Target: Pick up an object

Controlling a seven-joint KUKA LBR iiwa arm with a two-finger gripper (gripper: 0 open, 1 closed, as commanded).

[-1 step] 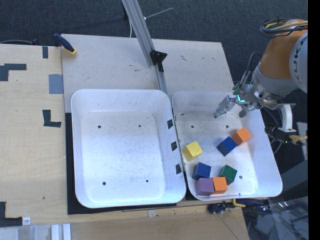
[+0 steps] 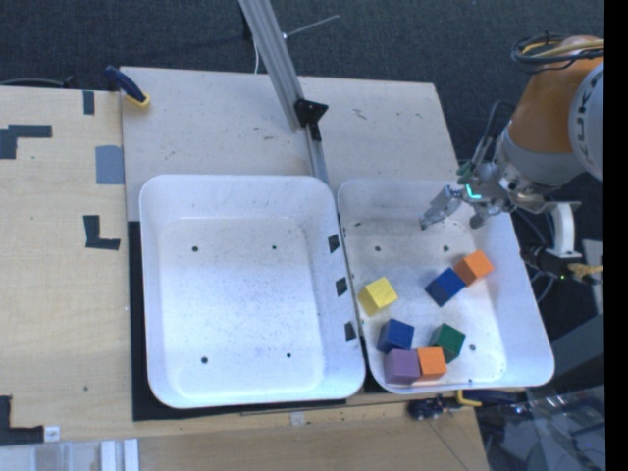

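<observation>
The right bin (image 2: 510,346) holds several small blocks: a yellow one (image 2: 378,294), a blue one (image 2: 445,286) touching an orange one (image 2: 475,266), another blue one (image 2: 396,335), a green one (image 2: 449,340), a purple one (image 2: 401,365) and a second orange one (image 2: 432,362). My gripper (image 2: 455,210) hangs over the far part of the right bin, above and behind the blue and orange pair. Its fingers stand open with nothing between them.
The left bin (image 2: 157,263) sits beside the right one. A slanted metal pole (image 2: 285,67) rises from the bench behind the bins, with a black clamp (image 2: 310,113). A blue and yellow tool (image 2: 128,86) lies at the bench's far left.
</observation>
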